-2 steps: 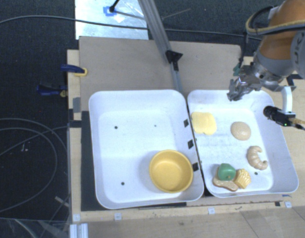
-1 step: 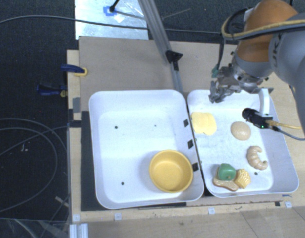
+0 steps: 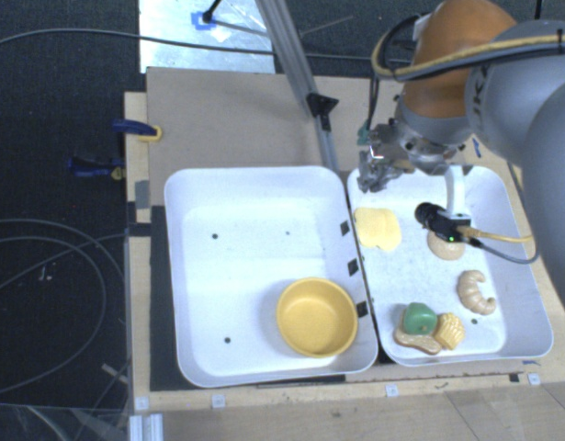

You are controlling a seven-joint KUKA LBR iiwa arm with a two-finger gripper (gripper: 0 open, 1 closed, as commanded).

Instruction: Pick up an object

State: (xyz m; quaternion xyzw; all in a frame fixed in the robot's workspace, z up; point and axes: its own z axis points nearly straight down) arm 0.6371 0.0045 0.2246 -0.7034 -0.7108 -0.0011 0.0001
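Arm [image 3: 502,72]: reaches in over the right bin's far end; nothing seen lifted, so the pick looks not yet done.
Left bin [image 3: 245,219]: holds a yellow bowl [image 3: 316,316] near its front right corner.
Right bin [image 3: 525,329]: holds the likely candidates, all lying on its floor.
Gripper [image 3: 376,175]: at the bin's far left corner, just beyond the yellow slab [image 3: 378,229]; grip state cannot be told.
Croissant [image 3: 475,291]: right side.
Green piece [image 3: 418,319]: front, touching a tan piece [image 3: 440,334].

Two bins [image 3: 264,186], one bowl [image 3: 317,316], five toys [image 3: 378,229].
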